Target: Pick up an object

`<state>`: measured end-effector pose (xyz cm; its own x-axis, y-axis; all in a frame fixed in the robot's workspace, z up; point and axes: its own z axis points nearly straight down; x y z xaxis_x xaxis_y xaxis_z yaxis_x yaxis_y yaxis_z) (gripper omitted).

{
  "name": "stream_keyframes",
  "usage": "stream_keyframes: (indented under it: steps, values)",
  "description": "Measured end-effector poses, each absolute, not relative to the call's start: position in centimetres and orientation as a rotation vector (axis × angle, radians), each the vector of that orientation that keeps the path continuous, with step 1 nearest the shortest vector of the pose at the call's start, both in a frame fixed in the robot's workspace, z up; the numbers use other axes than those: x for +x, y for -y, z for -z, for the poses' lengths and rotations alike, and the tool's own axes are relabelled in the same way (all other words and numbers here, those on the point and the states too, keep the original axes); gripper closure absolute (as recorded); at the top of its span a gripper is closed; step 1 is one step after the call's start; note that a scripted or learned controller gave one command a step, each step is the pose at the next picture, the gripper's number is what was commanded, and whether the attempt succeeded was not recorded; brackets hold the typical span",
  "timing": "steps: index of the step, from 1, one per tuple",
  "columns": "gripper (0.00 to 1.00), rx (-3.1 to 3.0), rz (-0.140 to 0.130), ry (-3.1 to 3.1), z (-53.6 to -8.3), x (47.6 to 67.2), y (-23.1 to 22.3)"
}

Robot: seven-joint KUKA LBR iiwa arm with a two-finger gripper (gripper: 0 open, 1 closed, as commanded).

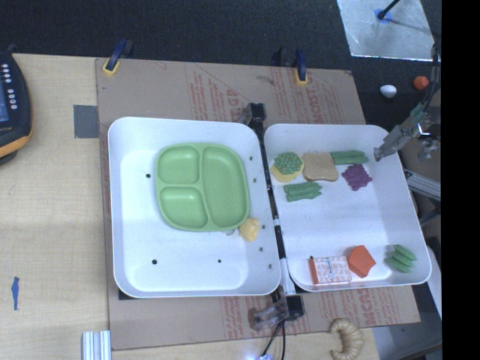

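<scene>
Here the pickable things lie mostly in the right bin point(397, 201): along its far side a yellow-and-green round piece point(286, 166), a slice of toast point(320, 166) just beside it, a flat green piece point(349, 157) next, a purple cluster point(356, 176) near that, and a green bean-like piece point(302, 192) a little nearer the camera. At the bin's near edge sit a red-and-white box point(330, 270), an orange block point(361, 261) touching or nearly touching it, and a green pod piece point(400, 258) toward the corner. The left bin point(127, 223) holds a green divided plate point(202, 186), with a small yellow piece point(249, 229) just beside the plate's near right corner. The gripper point(384, 150) shows at the right bin's far right rim, apart from every item; it looks slim and dark against the white, and whether its fingers are spread or pressed together I cannot tell at this size. Nothing is visible between them. Both bins rest on a cardboard sheet point(187, 88) clamped to the bench point(45, 216). A black and orange handset point(11, 103) lies at the bench's left edge.
</scene>
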<state>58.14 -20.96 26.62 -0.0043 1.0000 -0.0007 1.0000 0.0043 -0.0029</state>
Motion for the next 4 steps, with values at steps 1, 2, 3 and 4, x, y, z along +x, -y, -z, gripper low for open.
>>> stream_keyframes:
  steps: [1, 2, 3, 4]
  values:
    - [0.0, -2.207, -0.008, 2.229, -14.0, 62.3, 21.1]
    - [0.0, -2.211, -0.008, 2.224, -8.9, 60.8, 20.3]
    - [0.0, -2.212, -0.003, 2.229, -9.3, 64.7, 17.1]
    - [0.0, -2.215, -0.002, 2.228, -9.2, 65.7, 15.4]
